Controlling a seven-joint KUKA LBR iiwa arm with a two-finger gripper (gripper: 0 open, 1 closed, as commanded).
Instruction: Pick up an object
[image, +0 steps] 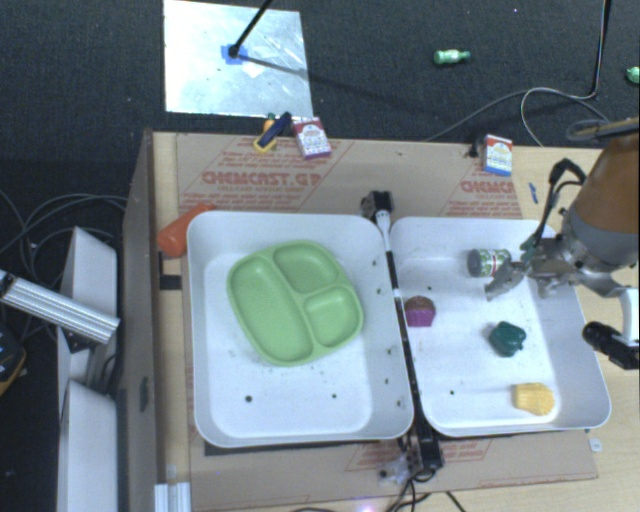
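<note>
Beside fingers (505, 278): small can (487, 262) (touching fingertip, ungripped).

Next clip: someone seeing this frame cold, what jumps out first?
Probably the pale green divided plate, lying alone in the left bin. Next, the grey and orange arm reaching in from the right, its gripper low over the right bin beside a small can lying on its side. Scattered nearer the camera: a purple piece, a dark green one, a yellow one.
</note>
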